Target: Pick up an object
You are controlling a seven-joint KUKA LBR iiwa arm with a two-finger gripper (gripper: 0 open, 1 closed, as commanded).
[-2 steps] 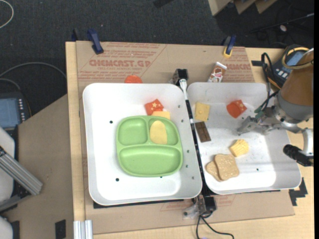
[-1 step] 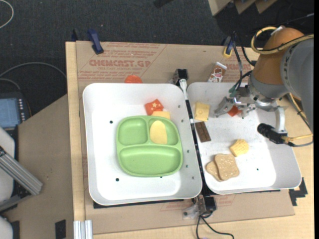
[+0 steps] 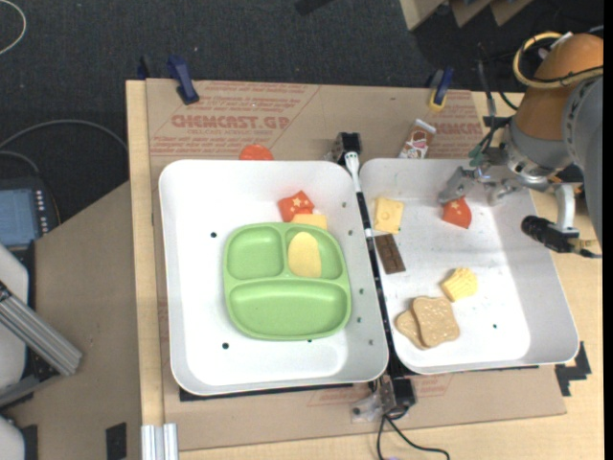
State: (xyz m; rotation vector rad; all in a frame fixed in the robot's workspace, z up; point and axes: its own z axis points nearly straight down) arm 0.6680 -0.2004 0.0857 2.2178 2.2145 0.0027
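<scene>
Pincer (image 3: pixel 464 188) hovers just above the red piece (image 3: pixel 457 214) in the right bin (image 3: pixel 536 324); you cannot tell its state. Next, lower and grasp it.

The big grey arm with the orange band (image 3: pixel 560 94) reaches in, its metal two-finger gripper (image 3: pixel 463 188) low above the right white bin (image 3: pixel 536 314).

I see a small red wedge-shaped toy piece (image 3: pixel 458 214) lying on the floor of the right white bin, near its far edge. It sits just below the grey two-finger gripper (image 3: pixel 458 191), and I cannot tell whether the two touch. The wedge rests flat, apart from the other pieces.
</scene>
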